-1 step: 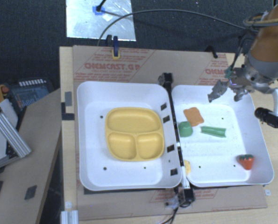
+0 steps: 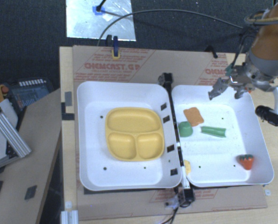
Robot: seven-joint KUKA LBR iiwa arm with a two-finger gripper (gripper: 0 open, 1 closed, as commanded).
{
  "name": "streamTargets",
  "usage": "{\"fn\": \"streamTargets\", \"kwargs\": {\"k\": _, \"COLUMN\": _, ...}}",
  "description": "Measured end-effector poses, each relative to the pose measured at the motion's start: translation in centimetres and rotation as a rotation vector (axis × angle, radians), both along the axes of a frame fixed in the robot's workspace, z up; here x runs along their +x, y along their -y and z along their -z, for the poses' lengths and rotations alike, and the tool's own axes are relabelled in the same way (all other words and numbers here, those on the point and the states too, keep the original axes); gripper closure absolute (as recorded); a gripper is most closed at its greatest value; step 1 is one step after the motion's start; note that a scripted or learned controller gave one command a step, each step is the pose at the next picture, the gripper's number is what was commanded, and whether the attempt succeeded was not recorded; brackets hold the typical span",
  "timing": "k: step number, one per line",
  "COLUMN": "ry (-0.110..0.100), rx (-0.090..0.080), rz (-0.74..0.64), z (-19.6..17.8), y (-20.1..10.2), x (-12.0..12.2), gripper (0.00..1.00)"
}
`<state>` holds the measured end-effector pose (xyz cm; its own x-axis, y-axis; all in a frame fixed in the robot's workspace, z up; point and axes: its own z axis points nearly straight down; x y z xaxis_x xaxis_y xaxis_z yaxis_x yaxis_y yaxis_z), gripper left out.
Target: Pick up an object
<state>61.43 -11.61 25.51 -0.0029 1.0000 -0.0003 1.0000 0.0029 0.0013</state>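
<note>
Bench with two white bins, right bin holding green stick lying left-right, pincer spread wide above.

Worktop with 2 bins

A printed cardboard sheet covers the worktop; on it sit the left bin and right bin, touching along their inner edges.

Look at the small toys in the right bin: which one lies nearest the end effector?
The flat orange piece. It lies highest in the right bin, just below the end effector; the green ball, green stick and red strawberry lie farther.
</note>
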Motion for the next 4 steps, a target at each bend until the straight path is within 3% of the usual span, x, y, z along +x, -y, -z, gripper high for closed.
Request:
{"fn": "streamTargets", "kwargs": {"k": 2, "ry": -0.004, "rx": 0.0, "rz": 0.003, "z": 11.0, "y": 1.0, "x": 1.4, "gripper": 0.0}}
{"fn": "streamTargets", "kwargs": {"k": 3, "ry": -0.002, "rx": 0.0, "rz": 0.003, "z": 15.3, "y": 0.9, "x": 1.0, "gripper": 0.0}}
{"fn": "streamTargets", "kwargs": {"k": 4, "ry": 0.003, "rx": -0.001, "rz": 0.003, "z": 13.9, "y": 1.0, "x": 1.2, "gripper": 1.0}}
